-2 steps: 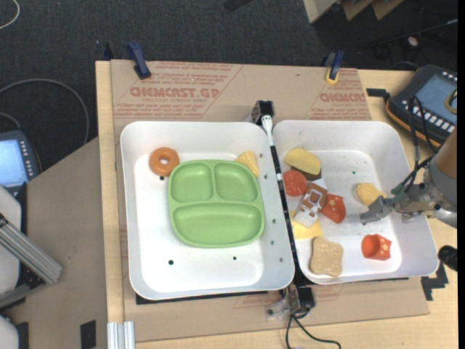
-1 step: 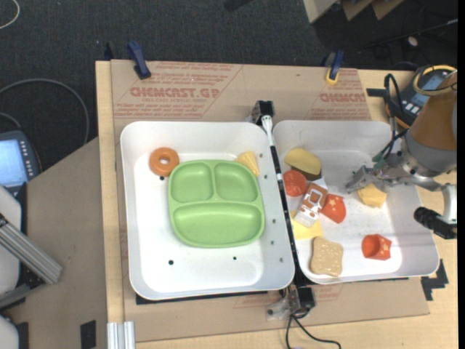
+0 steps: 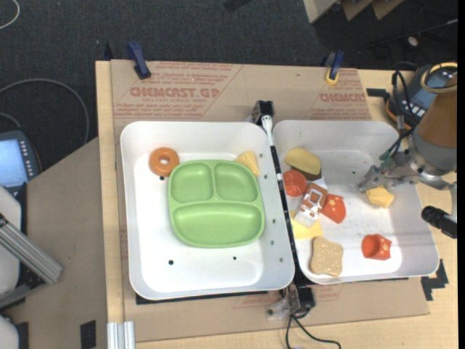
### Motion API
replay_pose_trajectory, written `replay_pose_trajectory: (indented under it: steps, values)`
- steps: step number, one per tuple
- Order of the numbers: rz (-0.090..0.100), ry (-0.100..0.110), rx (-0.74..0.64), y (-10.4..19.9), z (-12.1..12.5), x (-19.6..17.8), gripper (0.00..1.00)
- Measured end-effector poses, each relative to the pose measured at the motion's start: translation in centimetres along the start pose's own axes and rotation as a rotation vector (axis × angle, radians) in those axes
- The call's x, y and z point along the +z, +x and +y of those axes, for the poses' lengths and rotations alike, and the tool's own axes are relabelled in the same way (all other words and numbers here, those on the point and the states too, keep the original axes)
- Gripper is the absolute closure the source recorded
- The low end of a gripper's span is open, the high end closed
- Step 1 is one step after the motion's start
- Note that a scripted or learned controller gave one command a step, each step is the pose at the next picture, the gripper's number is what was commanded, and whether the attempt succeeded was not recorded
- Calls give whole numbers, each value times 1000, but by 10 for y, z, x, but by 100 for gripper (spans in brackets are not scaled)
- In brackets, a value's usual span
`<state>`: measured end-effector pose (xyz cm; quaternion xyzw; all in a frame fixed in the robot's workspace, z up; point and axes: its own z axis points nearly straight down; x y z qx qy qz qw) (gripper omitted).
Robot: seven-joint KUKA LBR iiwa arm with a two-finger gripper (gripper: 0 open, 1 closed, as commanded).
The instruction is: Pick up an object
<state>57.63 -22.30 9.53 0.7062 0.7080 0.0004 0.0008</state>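
We are lowering our gripper [image 3: 379, 178] into the right white bin [image 3: 407, 264], at the frame's right, over the small pale yellow cheese wedge [image 3: 380, 196] to grasp it, though we cannot tell how the gripper is set.

Bright, even overhead light; slightly soft focus.

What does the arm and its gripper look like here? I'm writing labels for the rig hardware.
The arm enters from the right: a rounded grey body with a broad orange band above the wrist. Below sits a grey metallic gripper with thin dark fingers. Black cables with yellow and blue fittings cluster behind the arm near the bench's far right corner.
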Motion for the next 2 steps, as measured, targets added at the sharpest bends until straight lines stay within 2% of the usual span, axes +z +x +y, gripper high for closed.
replay_pose_trajectory:
  steps: [1, 2]
  values:
    - [0, -11, -6, 78, 9, -124, 100]
    - [4, 4, -4, 142, -9, -135, 100]
